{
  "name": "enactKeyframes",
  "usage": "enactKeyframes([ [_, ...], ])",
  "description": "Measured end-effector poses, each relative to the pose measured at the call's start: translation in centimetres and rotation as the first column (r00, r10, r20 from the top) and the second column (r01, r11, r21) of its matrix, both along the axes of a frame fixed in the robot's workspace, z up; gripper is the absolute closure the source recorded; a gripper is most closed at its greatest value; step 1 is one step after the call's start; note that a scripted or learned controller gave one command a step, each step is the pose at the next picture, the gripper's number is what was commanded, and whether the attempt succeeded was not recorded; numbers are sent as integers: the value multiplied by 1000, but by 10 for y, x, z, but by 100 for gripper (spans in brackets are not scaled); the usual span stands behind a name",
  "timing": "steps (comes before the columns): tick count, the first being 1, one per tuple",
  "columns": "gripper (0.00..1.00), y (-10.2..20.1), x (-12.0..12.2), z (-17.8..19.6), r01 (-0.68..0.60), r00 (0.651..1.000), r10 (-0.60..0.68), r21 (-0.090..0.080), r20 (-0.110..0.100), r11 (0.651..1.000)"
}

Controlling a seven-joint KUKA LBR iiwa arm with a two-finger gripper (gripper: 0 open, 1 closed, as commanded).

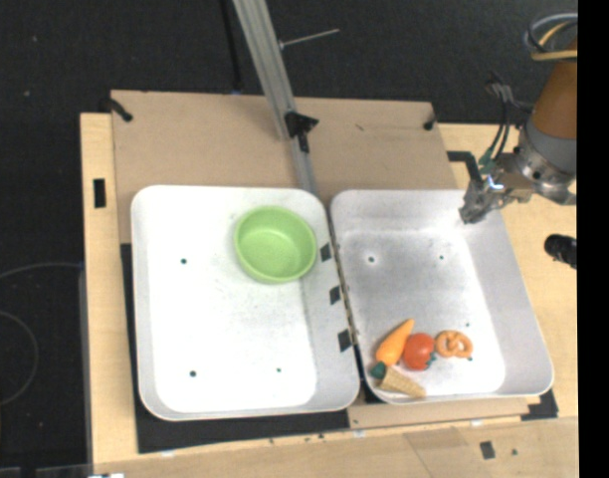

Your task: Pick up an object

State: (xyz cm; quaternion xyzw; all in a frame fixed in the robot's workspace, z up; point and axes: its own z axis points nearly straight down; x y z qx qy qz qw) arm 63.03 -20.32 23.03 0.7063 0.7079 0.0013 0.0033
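Overhead slanted view of a pale wooden surface (pixel 101 297) carrying two shallow white bins side by side, with a brown cardboard sheet (pixel 205 137) lying beneath their far edges. The left bin (pixel 185 317), matt and finely speckled, holds a single round green bowl (pixel 276 244) of smooth plastic, upright, near its far right corner. The right bin (pixel 414 257) has a greyer, scuffed floor. Four small toy foods are clustered at its near edge: an orange carrot (pixel 394 342), tapered and lying at a slant; a red tomato (pixel 418 352), rounded and glossy, touching the carrot; an orange-brown pretzel (pixel 454 344), looped, just beside the tomato; and a tan cone-shaped piece (pixel 398 382) with a dark green end, resting against the bin's near rim. A grey metal pole (pixel 270 68) runs at a slant from the top of the view down to the gap between the bins. The arm (pixel 553 127), grey with an orange band, enters from the right; its dark hand (pixel 476 205) sits over the far right corner of the right bin, well apart from the toy cluster. Whether its fingers stand apart or together cannot be told. Nothing is seen between them.
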Motion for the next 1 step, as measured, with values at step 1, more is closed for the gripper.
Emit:
enactKeyframes([
  [1, 100, -2, 1, 39, -2, 1000, 2, 0, 0, 1000],
])
